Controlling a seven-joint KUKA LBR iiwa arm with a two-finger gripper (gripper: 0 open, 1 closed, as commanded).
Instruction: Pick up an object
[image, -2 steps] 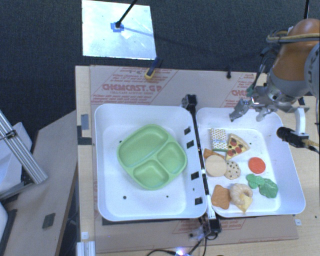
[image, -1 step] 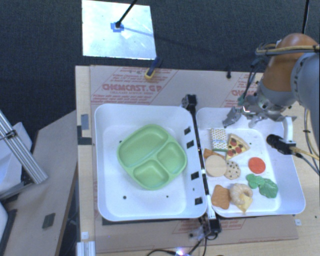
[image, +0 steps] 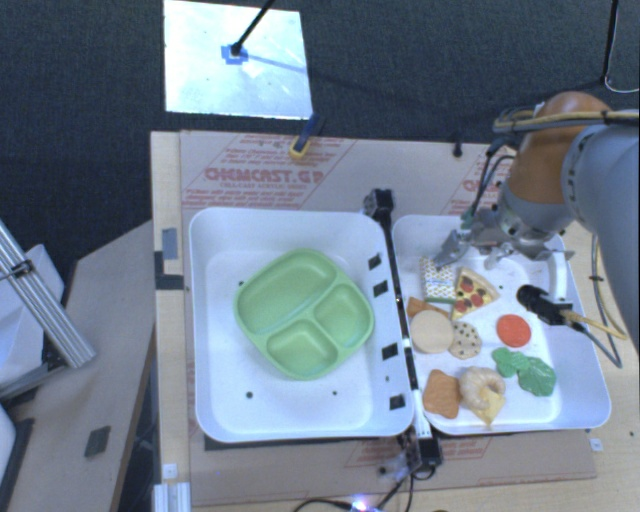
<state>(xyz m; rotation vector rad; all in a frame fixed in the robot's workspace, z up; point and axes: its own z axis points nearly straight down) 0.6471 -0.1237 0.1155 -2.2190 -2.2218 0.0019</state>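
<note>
Positioning is judged to be the step in hand. The hand (image: 455, 245) is seen low over the far left part of the right bin (image: 598, 400), just beyond a checkered piece (image: 436, 275) and a pizza slice (image: 473, 291). Whether the hand is open or closed cannot be told, and nothing is seen gripped in it.

The objects available for picking are all located in the right bin. Near the two named pieces lie a tan disc (image: 432, 331) and a cookie (image: 465, 340), which touch each other. A red disc (image: 513, 329) and a green leaf (image: 528, 370) are found to the right. A pastry (image: 482, 392) and an orange piece (image: 442, 393) are found at the near edge. The left bin (image: 215, 400) is occupied by a green plate (image: 303, 313).

One target is to be selected before descent. The checkered piece and the pizza slice are closest, but they lie flat and close together, so a neighbour could be caught as well. The pastry appears bulkier and is judged easier to grip. The hand is to be centred over the chosen object, lowered vertically, and closed only once the object is straddled.
</note>
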